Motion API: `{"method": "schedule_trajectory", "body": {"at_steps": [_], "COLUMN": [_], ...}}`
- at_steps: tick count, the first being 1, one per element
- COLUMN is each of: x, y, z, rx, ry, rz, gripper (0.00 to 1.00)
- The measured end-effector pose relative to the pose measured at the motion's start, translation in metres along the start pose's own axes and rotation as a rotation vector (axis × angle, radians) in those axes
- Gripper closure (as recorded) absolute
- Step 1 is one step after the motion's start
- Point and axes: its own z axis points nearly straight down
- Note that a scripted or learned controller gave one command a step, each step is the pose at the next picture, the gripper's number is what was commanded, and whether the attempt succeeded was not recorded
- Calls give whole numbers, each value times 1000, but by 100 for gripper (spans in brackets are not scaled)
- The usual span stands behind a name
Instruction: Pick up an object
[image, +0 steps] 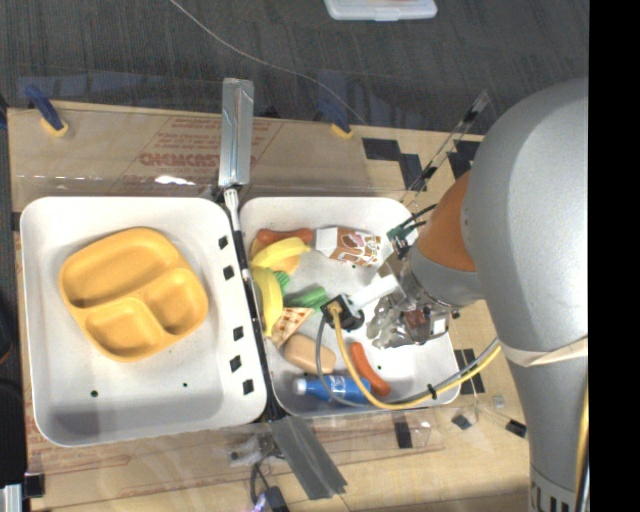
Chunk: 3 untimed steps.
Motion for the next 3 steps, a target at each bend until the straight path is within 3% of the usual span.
{"method": "schedule_trajectory", "body": {"at_steps": [1, 2, 3], "x": [23, 90, 115], "y": [1, -14, 22], "z": [-46, -155, -306], "rx": [-3, -4, -6], "ry": [5, 10, 12], "rz": [-2, 1, -62], "gripper": [100, 100, 100]}}
